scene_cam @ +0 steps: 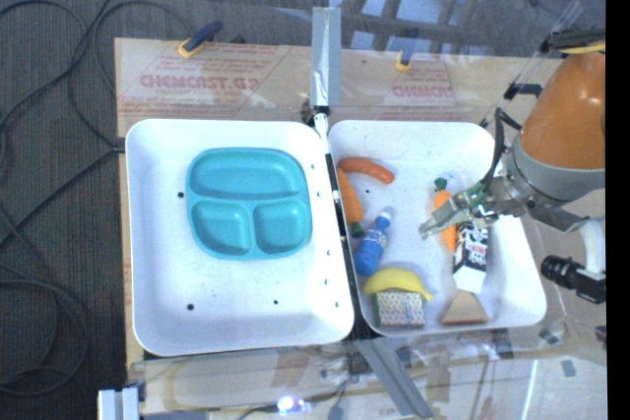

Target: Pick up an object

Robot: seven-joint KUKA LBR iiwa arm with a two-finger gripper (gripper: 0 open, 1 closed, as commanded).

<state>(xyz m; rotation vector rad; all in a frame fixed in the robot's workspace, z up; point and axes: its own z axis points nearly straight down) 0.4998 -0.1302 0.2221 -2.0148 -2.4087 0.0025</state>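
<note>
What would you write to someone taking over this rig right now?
Hand: low in the right bin, over the carrot; grip state unclear.
Right bin holds: hot dog, blue bottle, banana, patterned block, wooden wedge, black-and-white tube.
Left bin: teal divided tray.
Done: nothing visibly lifted.
Left: grasp and raise one object.
</note>
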